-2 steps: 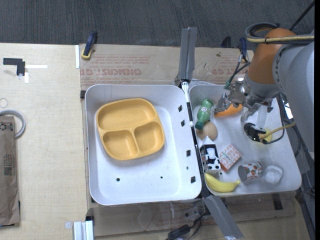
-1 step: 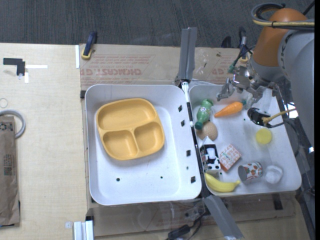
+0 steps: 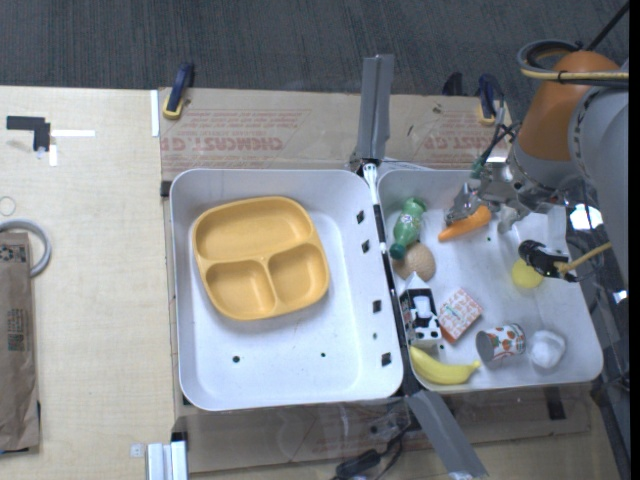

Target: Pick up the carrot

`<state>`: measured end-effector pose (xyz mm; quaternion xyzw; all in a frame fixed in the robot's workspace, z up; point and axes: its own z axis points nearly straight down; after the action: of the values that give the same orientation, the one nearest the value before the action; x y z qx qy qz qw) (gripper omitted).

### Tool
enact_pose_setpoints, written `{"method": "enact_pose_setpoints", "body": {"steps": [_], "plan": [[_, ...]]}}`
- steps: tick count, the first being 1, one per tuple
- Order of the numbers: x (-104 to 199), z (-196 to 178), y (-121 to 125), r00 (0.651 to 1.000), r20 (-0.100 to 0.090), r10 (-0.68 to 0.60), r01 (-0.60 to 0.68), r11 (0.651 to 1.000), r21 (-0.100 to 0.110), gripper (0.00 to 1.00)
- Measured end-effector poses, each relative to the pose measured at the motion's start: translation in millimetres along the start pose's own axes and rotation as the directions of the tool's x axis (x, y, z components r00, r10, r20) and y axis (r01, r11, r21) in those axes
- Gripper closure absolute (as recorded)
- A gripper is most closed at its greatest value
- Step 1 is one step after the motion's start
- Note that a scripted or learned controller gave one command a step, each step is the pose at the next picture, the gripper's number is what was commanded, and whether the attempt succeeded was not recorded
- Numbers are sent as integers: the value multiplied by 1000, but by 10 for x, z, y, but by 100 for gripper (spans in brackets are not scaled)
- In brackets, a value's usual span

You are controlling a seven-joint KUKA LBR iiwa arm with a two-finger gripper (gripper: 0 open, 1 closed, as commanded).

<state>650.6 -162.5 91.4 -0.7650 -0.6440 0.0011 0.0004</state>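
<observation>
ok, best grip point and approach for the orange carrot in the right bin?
Probably mid-body on the tapered orange carrot, coming from above. It lies flat near the back of the right white bin, long axis slanting, narrow end toward the green bottle. Close the fingers across its width. The gripper already sits by its thicker end.

Evenly and brightly lit from overhead; soft, short shadows under the yellow three-compartment plastic plate; mild glare on shallow white bins; slightly grainy, low resolution.
</observation>
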Motion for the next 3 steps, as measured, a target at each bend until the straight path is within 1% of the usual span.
{"method": "enact_pose_setpoints", "body": {"steps": [1,2,3], "plan": [[-20,-97,-3,1000,2,2,-2,1000,2,100],[-17,-96,0,1000,2,2,-2,1000,1,0],[466,-614,7,984,1,-176,176,984,-4,0]]}}
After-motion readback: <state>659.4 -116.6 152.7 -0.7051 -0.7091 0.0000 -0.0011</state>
